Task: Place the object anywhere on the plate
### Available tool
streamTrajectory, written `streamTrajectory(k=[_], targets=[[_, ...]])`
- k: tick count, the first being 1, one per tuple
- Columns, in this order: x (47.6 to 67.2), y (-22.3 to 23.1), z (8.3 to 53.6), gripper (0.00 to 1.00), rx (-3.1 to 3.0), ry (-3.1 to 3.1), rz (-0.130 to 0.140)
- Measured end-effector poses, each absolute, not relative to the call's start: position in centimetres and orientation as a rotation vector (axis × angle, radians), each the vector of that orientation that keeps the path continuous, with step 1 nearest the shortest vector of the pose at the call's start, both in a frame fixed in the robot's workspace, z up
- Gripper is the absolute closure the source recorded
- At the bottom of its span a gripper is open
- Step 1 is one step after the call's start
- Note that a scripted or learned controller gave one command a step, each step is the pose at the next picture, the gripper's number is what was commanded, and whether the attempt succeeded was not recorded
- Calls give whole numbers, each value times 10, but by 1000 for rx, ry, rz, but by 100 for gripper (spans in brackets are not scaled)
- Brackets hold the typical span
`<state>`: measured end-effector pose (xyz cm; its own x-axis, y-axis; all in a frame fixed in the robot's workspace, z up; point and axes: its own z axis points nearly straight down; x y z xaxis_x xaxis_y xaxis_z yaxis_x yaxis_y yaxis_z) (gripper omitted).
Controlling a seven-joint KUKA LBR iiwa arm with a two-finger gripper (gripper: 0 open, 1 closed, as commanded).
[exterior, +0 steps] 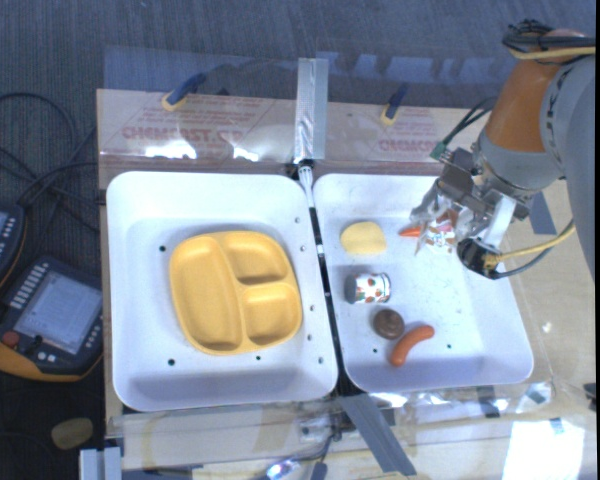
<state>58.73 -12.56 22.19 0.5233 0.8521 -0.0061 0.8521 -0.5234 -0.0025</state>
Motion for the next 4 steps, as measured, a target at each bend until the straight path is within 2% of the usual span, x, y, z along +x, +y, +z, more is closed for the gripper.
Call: streamTrajectory(k=[1, 2, 3, 4], targets=[[617, -45, 223, 100, 2725, 1566, -8], [574, 15, 182, 100, 2838, 1351, -11], [616, 79, 188, 100, 2770, 1484, -10], [616, 79, 189, 0, 2769, 1483, -10]])
